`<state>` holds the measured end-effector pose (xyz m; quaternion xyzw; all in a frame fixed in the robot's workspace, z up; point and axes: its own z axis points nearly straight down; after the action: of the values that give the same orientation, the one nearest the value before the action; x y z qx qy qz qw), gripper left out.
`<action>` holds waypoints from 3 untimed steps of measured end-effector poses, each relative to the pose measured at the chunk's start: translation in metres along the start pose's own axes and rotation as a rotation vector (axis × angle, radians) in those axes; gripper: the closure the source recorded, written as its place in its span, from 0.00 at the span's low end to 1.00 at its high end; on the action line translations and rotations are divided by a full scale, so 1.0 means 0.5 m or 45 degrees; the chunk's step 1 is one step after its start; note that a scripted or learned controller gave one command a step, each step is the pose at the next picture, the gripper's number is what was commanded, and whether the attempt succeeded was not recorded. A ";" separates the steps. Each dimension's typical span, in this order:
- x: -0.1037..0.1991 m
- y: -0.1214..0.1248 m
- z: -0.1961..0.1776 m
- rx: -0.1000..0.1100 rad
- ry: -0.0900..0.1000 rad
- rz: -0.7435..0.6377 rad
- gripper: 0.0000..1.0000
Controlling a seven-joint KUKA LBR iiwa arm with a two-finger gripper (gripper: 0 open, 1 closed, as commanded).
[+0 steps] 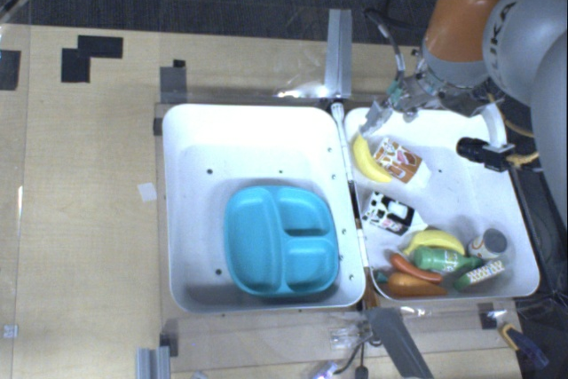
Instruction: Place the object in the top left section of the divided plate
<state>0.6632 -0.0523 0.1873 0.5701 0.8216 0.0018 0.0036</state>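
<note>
My gripper [383,113] hangs at the upper edge of the right bin [510,191], just above the banana [366,159]; whether it is spread or pressed together I cannot tell, too small and blurred; nothing visibly sits in it; my arm is cut off at the frame's right; the blue divided plate [282,239] lies in the left bin [195,191], lower centre.

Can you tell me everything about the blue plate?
The blue plate is a light blue divided plate that looks like smooth plastic, squarish with rounded corners. Raised ridges split it into one long section on the left and two smaller ones on the right. It lies flat, slightly turned, on the floor of the left white bin, towards the near right corner. Its sections hold nothing, and nothing but the bin touches it.
</note>
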 end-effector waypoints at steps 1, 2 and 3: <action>0.187 -0.023 -0.052 0.000 0.003 -0.246 1.00; 0.334 0.002 0.003 0.002 0.005 -0.354 1.00; 0.364 0.148 -0.102 -0.005 0.003 -0.515 1.00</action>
<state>0.6686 0.1441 0.2384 0.3933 0.9194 0.0031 0.0041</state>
